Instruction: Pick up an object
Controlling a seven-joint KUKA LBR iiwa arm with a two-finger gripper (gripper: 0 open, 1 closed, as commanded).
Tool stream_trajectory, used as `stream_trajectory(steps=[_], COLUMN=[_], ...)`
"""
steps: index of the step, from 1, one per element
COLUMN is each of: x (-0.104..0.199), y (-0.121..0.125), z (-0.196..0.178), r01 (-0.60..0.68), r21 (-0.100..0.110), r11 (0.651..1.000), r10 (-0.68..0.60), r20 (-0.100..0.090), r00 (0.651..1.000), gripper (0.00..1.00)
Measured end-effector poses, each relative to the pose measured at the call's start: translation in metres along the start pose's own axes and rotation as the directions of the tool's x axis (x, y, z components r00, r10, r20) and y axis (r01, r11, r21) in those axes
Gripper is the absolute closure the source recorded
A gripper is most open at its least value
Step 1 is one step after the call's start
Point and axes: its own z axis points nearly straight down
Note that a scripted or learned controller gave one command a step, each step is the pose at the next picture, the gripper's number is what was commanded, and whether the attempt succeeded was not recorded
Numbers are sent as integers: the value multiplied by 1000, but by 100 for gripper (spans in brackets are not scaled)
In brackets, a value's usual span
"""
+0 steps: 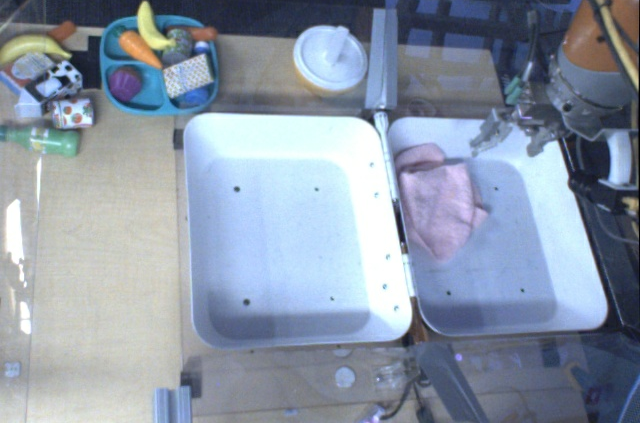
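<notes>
Approach step: gripper (512,131) hovering over right bin's (570,311) far edge, nothing taken.

Camera view: pink cloth (438,196) is lying crumpled against the right bin's left wall, toward the far end. The gripper is hanging just right of and beyond the cloth, fingers spread apart, nothing between them. Left bin (200,241) is sitting alongside. Judging the pick not yet begun; next move is calling for shifting over the cloth, descending, then closing on a fold.

Two white bins (200,241); one pink cloth (438,199); one blue tray (110,91); two bananas (150,26).
</notes>
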Motion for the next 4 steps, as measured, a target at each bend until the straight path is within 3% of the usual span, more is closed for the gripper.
stream_trajectory(steps=[1,2,3,4], x=[-42,-24,-21,17], y=[-9,-14,26,34], z=[93,159,164,164], r01=[20,71,73,98], r21=[2,-4,-11,-11], r11=[1000,997,997,995], r10=[-20,-71,-73,-98], r20=[0,1,3,3], r00=[1000,997,997,995], gripper=[0,0,0,0])
